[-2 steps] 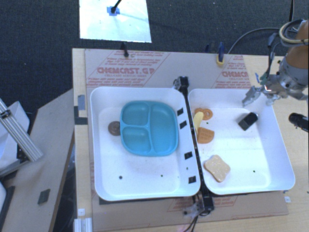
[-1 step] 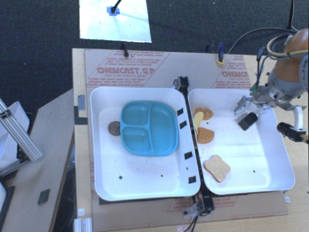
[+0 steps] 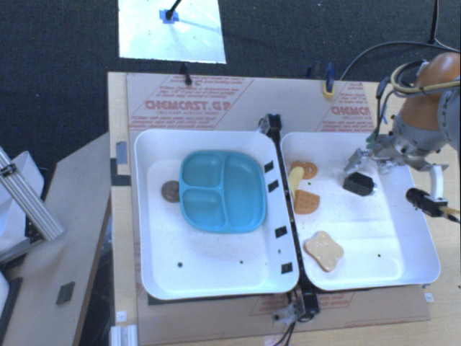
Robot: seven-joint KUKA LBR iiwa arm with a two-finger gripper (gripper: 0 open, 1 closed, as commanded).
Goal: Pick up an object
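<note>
My fingers [image 3: 358,173] hang over the right bin [image 3: 403,265], near its back right; I cannot tell whether they are open or closed. Beside the divider lie a round cookie [image 3: 308,170], an orange wedge [image 3: 306,202] and a bread slice [image 3: 324,251]. A blue divided plate [image 3: 220,191] sits in the left bin [image 3: 155,265].

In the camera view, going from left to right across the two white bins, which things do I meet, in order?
Brown disc → blue divided plate → round cracker → slice of bread → end effector.
</note>
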